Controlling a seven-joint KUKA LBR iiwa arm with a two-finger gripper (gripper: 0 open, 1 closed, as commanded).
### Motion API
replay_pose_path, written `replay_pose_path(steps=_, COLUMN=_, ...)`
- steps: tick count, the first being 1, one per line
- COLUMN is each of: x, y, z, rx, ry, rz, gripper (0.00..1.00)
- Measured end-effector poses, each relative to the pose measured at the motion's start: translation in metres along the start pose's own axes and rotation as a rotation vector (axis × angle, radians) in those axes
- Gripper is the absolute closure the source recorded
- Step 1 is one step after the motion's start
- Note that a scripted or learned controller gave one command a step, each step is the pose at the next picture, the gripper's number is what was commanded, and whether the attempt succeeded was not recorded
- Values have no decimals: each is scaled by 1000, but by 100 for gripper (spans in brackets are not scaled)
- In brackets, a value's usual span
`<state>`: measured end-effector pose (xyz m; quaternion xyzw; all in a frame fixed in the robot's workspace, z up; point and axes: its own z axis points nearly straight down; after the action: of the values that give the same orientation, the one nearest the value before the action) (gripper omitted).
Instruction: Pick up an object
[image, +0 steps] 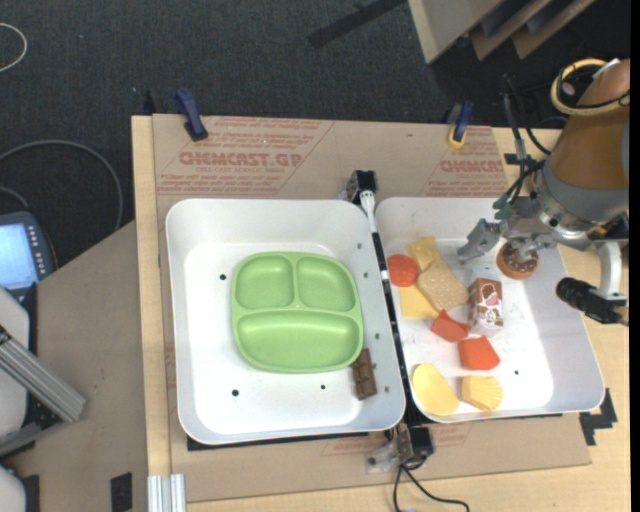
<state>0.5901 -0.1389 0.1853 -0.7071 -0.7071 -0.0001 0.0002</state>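
The gripper (500, 243) hangs over the right bin (570, 390) by a brown cookie (517, 263), grasping nothing, fingers' spread impossible to tell.

Even, bright overhead light, no hard glare. White bins (190, 300) read near overexposed; the green tray (297, 311) casts a faint shadow toward 6 o'clock. Dark floor from 9 to 12 o'clock loses detail. Arm (590, 130) at 2 o'clock appears slightly soft.

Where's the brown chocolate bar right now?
Left bin, near its front right corner: the chocolate bar lies just off the green plate's lower right edge.
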Motion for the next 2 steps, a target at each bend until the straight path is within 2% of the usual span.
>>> replay_pose_path(steps=1, x=-18, y=-19, z=83, rx=-18, ry=-7, rz=0, gripper=0)
replay_pose_path(steps=2, x=-19, y=-18, z=72, rx=-22, ry=-10, rz=1, gripper=100)
